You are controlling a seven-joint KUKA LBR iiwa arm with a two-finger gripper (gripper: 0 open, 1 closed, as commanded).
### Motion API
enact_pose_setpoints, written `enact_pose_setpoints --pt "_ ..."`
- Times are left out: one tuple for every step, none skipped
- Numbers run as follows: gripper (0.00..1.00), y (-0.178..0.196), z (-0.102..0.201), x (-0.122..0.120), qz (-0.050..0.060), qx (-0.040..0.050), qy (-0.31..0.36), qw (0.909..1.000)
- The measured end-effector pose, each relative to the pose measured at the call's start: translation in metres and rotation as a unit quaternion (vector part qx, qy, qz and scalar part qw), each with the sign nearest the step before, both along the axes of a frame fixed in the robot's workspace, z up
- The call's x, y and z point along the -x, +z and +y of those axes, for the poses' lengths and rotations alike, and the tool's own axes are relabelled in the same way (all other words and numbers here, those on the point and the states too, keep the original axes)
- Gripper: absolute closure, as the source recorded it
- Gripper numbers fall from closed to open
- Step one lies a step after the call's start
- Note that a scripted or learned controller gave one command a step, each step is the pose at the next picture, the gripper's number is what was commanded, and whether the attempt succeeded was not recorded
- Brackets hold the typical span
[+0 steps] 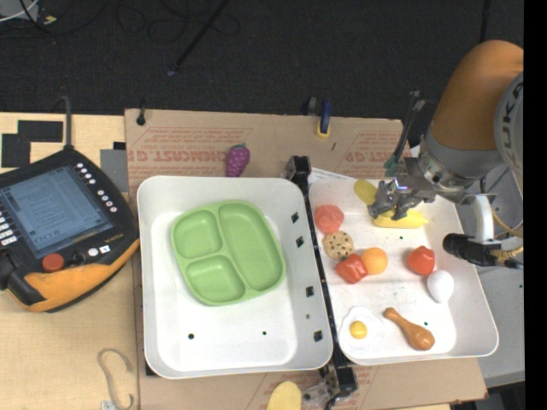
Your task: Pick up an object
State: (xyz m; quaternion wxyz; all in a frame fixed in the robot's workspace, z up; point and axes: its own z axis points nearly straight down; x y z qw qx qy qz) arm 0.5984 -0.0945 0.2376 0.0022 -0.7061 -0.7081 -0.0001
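The gripper [391,202], its finger state impossible to tell, hovered over a yellow toy [403,219] just behind the orange [373,260], likely light, smooth plastic best pinched across its narrow width.

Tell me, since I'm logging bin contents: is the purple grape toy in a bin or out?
Out: the purple grape toy lies on the cardboard behind the left bin.

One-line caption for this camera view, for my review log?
Gripper low over a yellow toy in the right bin; green divided tray in the left bin.
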Motion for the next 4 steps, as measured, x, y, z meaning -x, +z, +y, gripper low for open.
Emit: enact_pose_setpoints --pt "1.0 0.006 0.052 0.014 0.001 0.0 0.001 1.0" --pt "1.0 0.001 0.095 0.039 0.001 0.0005 0.0 1.0" --pt "1.0 -0.015 0.152 0.042 0.002 0.0005 0.0 1.0" --pt "1.0 -0.005 0.152 0.041 0.0 0.0013 -0.002 1.0"
